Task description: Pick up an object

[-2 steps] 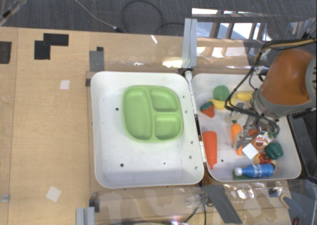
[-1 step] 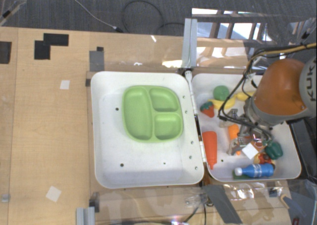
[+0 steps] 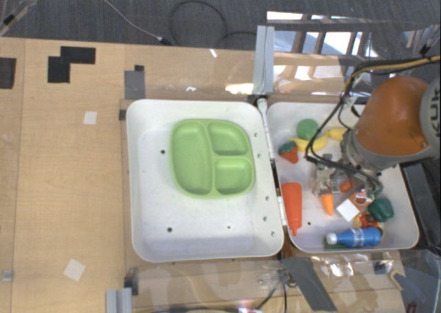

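I see two white bins side by side on the table [image 3: 62, 187]. The left bin [image 3: 155, 236] holds a green divided plate [image 3: 210, 158] lying flat near its middle. The right bin [image 3: 406, 225] is crowded with small toy foods: a long orange carrot [image 3: 293, 206] lies along its left wall, a small red and yellow piece [image 3: 289, 151] sits above it, and a green round item [image 3: 307, 128] rests near the top beside a yellow piece [image 3: 335, 134]. A blue bottle with a white cap [image 3: 354, 238] lies on its side along the bottom edge. A dark green item [image 3: 381, 209] and a white tag-like piece [image 3: 347, 211] sit near the lower right, with a small orange cone [image 3: 328, 203] just beside them.

The table is light wood with a few black squares at its far left. Beyond it I see dark grey carpet with a thin cable looping across, and a metal frame stands behind the right bin.

The arm, with its orange band [image 3: 391, 118], hangs over the right bin and covers much of its right half. The end effector [image 3: 335, 179] is down among the clutter, close to the small orange cone and the white piece. I cannot tell how it is set or whether anything is in it, since cables and the wrist block my look.
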Robot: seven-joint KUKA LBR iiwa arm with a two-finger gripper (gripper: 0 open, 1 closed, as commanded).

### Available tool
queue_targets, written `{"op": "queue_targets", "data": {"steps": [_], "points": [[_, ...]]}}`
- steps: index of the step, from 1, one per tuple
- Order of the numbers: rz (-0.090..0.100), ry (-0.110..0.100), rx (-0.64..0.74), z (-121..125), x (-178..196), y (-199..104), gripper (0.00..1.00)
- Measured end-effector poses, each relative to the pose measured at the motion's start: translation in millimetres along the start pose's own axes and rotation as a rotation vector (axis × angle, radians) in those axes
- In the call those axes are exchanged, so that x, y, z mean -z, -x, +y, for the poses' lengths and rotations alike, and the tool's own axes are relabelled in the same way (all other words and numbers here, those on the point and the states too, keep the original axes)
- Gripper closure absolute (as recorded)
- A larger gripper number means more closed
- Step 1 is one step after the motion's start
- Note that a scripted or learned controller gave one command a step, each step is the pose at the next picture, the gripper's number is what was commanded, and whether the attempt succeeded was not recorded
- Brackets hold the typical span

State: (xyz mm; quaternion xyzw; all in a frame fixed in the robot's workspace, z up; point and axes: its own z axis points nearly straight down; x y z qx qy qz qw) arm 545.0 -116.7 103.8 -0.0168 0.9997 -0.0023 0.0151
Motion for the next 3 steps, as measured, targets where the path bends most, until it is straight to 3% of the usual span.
{"op": "queue_targets", "data": {"steps": [1, 2, 3], "points": [[0.002, 0.002, 0.305, 4, -10, -44, 1.00], [0.006, 0.003, 0.306, 4, -11, -45, 0.00], [0.017, 0.010, 0.483, -13, -11, 40, 0.00]]}}
